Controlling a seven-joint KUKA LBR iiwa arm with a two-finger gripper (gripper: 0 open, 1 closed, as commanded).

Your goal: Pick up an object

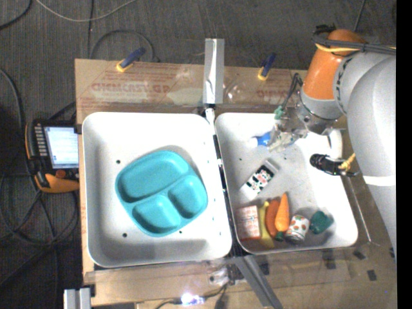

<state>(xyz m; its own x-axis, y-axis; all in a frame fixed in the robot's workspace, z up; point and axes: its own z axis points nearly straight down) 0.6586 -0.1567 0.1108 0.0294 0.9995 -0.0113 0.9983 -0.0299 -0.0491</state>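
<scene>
**Camera view: gripper low over the far end of the right bin, grasp not yet shown**

Camera view has the gripper (281, 138) down in the right bin (312, 195), at its far end, with a small blue piece (262, 139) just beside its tip. Whether the jaws are open or closed cannot be told at this size, and nothing shows clearly between them, so no grasp can be claimed. Judging by the pose, the step in hand is the reach and descent onto a target, most likely the blue piece. The next move calls for closing squarely on it and lifting straight up, clear of the bin wall.

Other things in the right bin lie well apart from the gripper. A black-and-white box (259, 179) sits near the middle. Along the near edge are a small reddish carton (247, 223), a banana (265, 225), a carrot (281, 212), a patterned cup (297, 228) and a teal-green toy (320, 221), packed close together.

In the left bin (96, 172) lies one thing, a turquoise divided plate (161, 192), flat and turned at an angle.
</scene>
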